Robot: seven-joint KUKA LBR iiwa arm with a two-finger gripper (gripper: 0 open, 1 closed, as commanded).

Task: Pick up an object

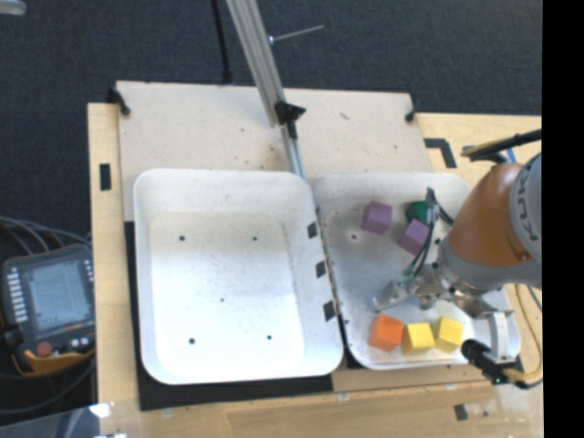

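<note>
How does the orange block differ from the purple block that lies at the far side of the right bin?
The orange block is orange, while the far purple block is purple. The orange block lies near the front wall of the right bin, with a yellow block right beside it; the purple block lies toward the back, standing apart. Both look like small cubes resting in the same bin.

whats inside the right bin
The right bin holds two purple blocks, a green object, an orange block and two yellow blocks. The arm covers the bin's right part, so anything under it is hidden.
</note>
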